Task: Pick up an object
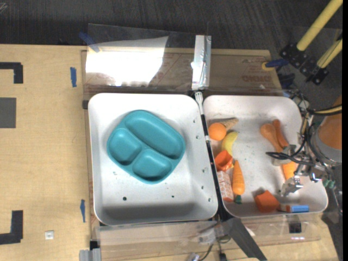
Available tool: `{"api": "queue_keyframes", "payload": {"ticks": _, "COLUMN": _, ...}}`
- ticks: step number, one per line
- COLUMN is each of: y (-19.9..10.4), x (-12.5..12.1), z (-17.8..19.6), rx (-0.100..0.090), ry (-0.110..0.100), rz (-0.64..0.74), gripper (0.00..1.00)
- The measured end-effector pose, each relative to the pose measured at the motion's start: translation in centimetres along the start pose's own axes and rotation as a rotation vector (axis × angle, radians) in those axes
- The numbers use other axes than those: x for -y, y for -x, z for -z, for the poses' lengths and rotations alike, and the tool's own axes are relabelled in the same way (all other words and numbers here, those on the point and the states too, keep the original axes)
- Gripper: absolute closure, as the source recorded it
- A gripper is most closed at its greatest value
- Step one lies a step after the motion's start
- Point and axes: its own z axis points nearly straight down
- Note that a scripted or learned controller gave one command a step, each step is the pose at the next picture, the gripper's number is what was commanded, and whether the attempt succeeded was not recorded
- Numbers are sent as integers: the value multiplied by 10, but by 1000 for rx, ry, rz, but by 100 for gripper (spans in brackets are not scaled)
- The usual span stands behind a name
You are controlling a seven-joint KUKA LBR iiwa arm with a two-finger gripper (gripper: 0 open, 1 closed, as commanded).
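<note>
Camera view puts the likeliest pick, a short bright-orange plastic piece [288,171], at the right side of the right shallow white bin [251,155], just beside the metal jaws of the grey arm [321,165]. The jaws hang low over that bin; cables clutter them, so I cannot tell how far apart they stand, and nothing is visibly between them. By my judgement the pick is not yet done: the approach looks made, and the grasp and lift are left. Near that piece lie a small orange block [266,200] and a small blue-and-red cylinder [295,207]; further off are 2 pale orange curved pieces [274,135], an orange carrot-shaped toy [237,179], a yellow rounded piece [230,141] and an orange ball [217,131]. The left shallow white bin [100,113] holds a teal plate with 3 compartments [144,145]. Both bins sit on the tan desk [38,156].
</note>
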Motion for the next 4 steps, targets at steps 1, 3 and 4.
{"api": "queue_keyframes", "payload": {"ticks": 1, "y": 5, "x": 0, "z": 14, "rx": 16, "ry": -4, "rz": 2, "gripper": 100}}
{"api": "queue_keyframes", "payload": {"ticks": 3, "y": 2, "x": 3, "z": 0, "rx": 1, "ry": 3, "rz": -103, "gripper": 0}}
{"api": "queue_keyframes", "payload": {"ticks": 4, "y": 6, "x": 3, "z": 13, "rx": 16, "ry": -1, "rz": -102, "gripper": 100}}
